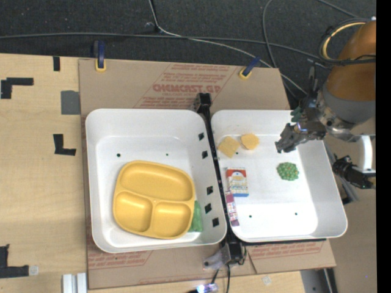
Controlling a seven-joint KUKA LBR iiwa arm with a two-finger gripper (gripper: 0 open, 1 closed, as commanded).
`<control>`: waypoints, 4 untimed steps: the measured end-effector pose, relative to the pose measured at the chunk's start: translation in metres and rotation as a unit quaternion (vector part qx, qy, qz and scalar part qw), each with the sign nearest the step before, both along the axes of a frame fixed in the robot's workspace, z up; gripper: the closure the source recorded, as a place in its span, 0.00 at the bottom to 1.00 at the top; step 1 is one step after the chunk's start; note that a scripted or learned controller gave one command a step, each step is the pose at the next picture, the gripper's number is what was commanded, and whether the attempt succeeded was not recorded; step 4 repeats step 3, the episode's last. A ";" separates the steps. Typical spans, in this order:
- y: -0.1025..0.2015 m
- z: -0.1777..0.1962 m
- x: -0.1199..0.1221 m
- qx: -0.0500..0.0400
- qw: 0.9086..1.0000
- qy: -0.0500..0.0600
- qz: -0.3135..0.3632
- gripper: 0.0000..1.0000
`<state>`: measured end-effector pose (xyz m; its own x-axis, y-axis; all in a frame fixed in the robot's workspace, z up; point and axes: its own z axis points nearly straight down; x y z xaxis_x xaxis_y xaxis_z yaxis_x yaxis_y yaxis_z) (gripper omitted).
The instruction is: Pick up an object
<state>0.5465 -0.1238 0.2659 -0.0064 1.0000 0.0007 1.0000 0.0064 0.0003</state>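
White right bin (317, 221), fingers (286, 143) of unclear spread near its far-right rim, above green lump (288, 171).

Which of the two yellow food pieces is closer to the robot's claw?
The rounder piece, on the right. It lies nearer the gripper than the squarer piece beside it.

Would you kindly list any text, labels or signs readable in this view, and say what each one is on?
Red printing on the cardboard sheet behind the bins: too blurred to read.
Label on the small red, white and blue packet in the right bin: too small to read.
Nothing else carries text.
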 end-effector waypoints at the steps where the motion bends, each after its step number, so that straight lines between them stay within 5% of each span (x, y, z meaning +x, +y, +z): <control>1: 0.061 -0.006 -0.003 0.000 1.000 0.001 0.000 1.00; 3: 0.174 -0.013 0.015 0.000 1.000 0.001 0.001 1.00; 4: 0.174 -0.013 0.015 0.000 1.000 0.001 0.001 1.00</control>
